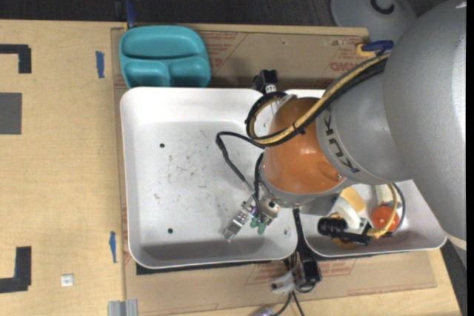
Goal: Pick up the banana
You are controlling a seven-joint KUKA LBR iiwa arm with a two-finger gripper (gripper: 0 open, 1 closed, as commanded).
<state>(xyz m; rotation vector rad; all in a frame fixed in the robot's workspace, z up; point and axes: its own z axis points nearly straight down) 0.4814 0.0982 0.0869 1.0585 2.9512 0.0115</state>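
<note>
My gripper (pixel 243 223) hangs low over the left bin (pixel 170 159), near its front right corner, with nothing visible in it. In the right bin (pixel 429 237), a pale yellow piece (pixel 355 198) that may be the banana peeks out from under the arm. It lies to the right of the gripper, across the wall between the bins. Most of the right bin is hidden by the grey arm and its orange band (pixel 296 155).
A round orange-red thing (pixel 382 216) lies in the right bin beside the yellow piece. A teal divided tray (pixel 164 55) stands behind the left bin. Bare cardboard bench lies to the left. The left bin's white floor shows only scuff marks.
</note>
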